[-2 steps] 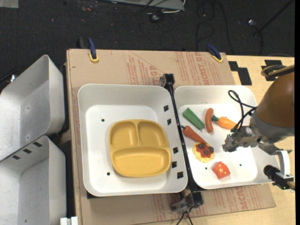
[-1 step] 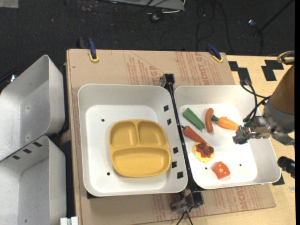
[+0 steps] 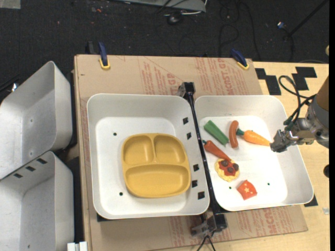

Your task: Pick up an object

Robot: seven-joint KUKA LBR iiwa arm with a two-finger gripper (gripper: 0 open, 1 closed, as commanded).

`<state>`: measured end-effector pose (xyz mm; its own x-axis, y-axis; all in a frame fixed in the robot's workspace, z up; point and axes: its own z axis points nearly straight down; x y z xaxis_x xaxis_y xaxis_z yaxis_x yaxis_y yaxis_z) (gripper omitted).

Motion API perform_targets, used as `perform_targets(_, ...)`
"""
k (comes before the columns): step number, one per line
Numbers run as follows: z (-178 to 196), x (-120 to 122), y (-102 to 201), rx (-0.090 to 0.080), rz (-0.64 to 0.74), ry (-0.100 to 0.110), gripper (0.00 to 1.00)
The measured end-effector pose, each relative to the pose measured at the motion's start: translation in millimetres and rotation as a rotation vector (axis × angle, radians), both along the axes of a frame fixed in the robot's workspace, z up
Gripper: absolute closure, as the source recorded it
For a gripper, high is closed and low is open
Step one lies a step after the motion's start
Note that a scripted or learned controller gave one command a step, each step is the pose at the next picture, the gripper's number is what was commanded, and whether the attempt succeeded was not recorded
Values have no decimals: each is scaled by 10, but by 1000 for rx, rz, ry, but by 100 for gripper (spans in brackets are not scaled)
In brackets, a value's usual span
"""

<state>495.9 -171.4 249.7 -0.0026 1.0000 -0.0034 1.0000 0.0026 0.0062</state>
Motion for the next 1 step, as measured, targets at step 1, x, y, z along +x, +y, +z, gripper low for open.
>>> perform_targets(1,211,8,-3,1,1,3,100)
